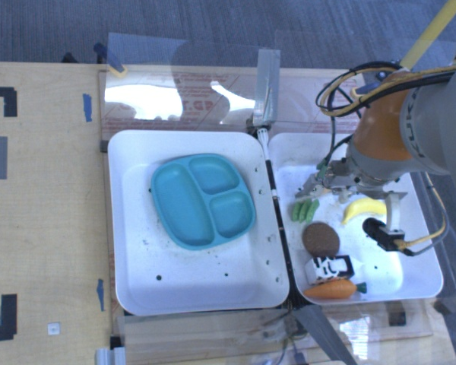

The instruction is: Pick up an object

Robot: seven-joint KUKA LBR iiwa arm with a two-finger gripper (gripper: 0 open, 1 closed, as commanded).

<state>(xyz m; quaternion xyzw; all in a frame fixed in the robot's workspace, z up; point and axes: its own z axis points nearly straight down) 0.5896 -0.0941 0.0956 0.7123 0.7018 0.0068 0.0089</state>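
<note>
- The gripper point(318, 188) hangs over the upper middle of the right bin point(433, 276), in the right half of the frame. From this angle I cannot tell whether it is open or closed.
- Closest to it is a green piece point(305, 210), just below and a little left of the gripper, near the bin's left wall — whether the two touch cannot be made out.
- A yellow banana point(362, 208) lies just below and right of the gripper, apart from the green piece.
- A brown round piece point(320, 239) sits lower, under the green piece, near the bin's middle.
- Below that is a black-and-white block point(332, 266). Just beside it, at the bin's lower edge, lies an orange carrot point(333, 288) with its green end pointing right.
- The arm point(418, 128) — grey, with its orange band — comes in from the right edge of the frame.
- The left bin point(129, 226) takes up the middle of the frame and holds a blue divided plate point(204, 201) with three compartments, turned at a slant to the bin's walls.
- Both bins rest on a pale wooden bench point(45, 204), which carries black corner marks and bits of blue tape at the left.
- Above the bins a clear sheet point(175, 90) catches glare, and grey-blue carpet point(213, 14) runs along the top of the frame.
</note>
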